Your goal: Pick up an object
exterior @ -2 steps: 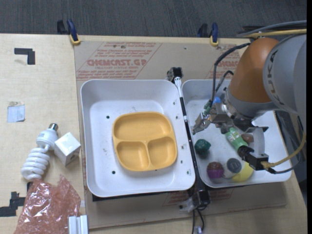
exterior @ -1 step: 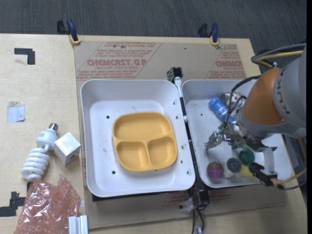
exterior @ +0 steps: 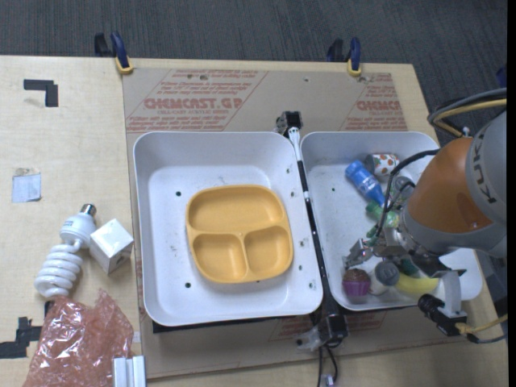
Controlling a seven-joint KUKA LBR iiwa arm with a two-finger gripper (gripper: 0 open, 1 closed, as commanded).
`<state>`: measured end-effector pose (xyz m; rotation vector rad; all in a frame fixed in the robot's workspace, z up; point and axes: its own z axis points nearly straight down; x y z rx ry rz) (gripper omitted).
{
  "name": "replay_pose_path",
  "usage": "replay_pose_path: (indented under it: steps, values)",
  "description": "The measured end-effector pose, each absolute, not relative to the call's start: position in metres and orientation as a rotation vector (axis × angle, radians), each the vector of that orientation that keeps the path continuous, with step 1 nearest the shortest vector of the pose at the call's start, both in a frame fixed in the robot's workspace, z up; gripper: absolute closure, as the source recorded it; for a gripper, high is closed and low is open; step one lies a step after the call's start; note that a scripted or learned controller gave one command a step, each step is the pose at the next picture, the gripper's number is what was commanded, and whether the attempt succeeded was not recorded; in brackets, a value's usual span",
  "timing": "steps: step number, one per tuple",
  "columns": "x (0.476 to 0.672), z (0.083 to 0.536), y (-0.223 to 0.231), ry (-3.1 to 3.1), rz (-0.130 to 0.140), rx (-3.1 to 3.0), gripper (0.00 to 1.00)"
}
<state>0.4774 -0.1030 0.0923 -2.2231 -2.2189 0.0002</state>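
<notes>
A heap of small objects lies in the right bin point(exterior: 322, 216): a blue bottle point(exterior: 364, 181) and a spotted white piece point(exterior: 385, 163) near its far edge, a purple-and-yellow ball point(exterior: 356, 282), a grey knob point(exterior: 386, 273) and a yellow piece point(exterior: 419, 285) at its near edge. The gripper point(exterior: 377, 247) hangs over that near clutter; whether it grips anything cannot be told. The left bin point(exterior: 161, 176) carries a yellow divided tray point(exterior: 239, 233). The cardboard sheet point(exterior: 193, 95) beneath reads "CHEMCAST".

Small objects point(exterior: 372, 230) lie jumbled in the right bin point(exterior: 330, 185), perhaps toys.
</notes>
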Motion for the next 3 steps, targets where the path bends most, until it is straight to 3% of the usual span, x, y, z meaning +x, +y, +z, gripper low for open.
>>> replay_pose_path:
  steps: [1, 2, 3]
  values:
    - [0.479, 0.102, -0.103, -2.220, -0.002, -2.226, 1.00]
    - [0.479, 0.192, -0.011, -2.224, -0.001, -2.220, 1.00]
    - [0.479, 0.192, -0.011, -2.225, -0.001, -2.220, 0.00]
